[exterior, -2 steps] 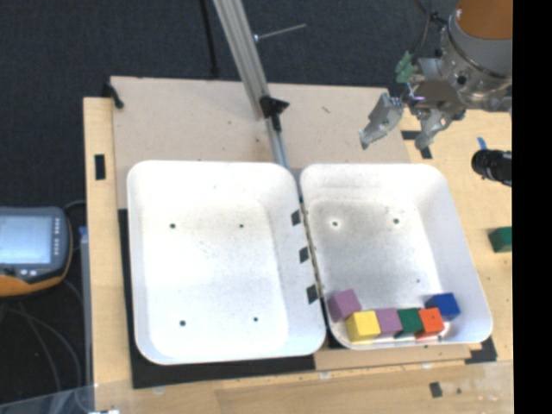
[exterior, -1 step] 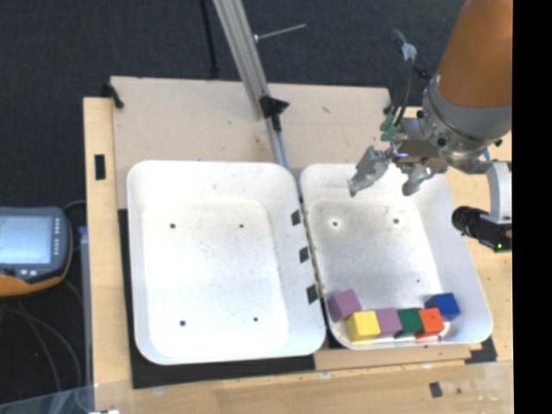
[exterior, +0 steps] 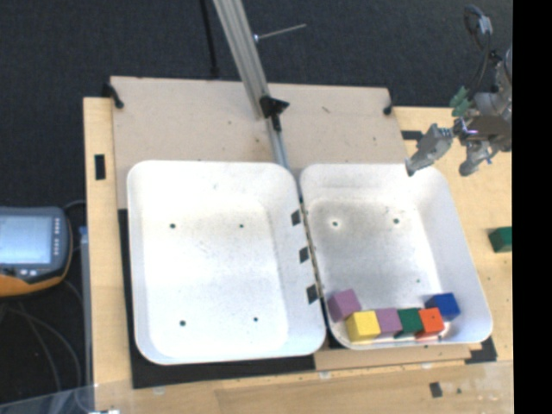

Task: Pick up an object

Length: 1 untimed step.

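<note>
**Blocks lie at seven o'clock from the claw**

While the claw (exterior: 447, 155) hangs with fingers spread and nothing between them over the right bin's (exterior: 461, 231) far right corner, the blocks (exterior: 392, 317) crowd its near wall, their row running left to right.

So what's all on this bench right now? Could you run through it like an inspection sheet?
Surface: wooden bench with left bin and right bin side by side.
Job's things: blocks clustered at the right bin's near edge: purple block, yellow block, blue block, orange block.
Clutter: green object on the bench, right of the bins.
Grippers: end effector above the right bin's far right corner, holding nothing.
Cables: dark cables at lower left.
Surroundings: handheld screen unit at left; metal rail.
</note>
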Each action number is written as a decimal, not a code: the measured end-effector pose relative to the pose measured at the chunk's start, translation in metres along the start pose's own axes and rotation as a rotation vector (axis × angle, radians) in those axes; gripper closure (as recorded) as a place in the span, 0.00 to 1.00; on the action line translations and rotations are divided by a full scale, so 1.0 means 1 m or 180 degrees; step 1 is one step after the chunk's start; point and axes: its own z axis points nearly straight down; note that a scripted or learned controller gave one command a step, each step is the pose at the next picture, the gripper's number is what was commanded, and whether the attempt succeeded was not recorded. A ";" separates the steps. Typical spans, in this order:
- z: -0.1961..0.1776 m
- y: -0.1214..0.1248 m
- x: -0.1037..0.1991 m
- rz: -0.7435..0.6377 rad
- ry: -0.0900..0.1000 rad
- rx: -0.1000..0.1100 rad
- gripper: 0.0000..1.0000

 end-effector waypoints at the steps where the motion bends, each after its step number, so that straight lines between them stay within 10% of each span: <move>1: -0.096 0.003 0.017 -0.0031 0.0007 -0.0013 0.00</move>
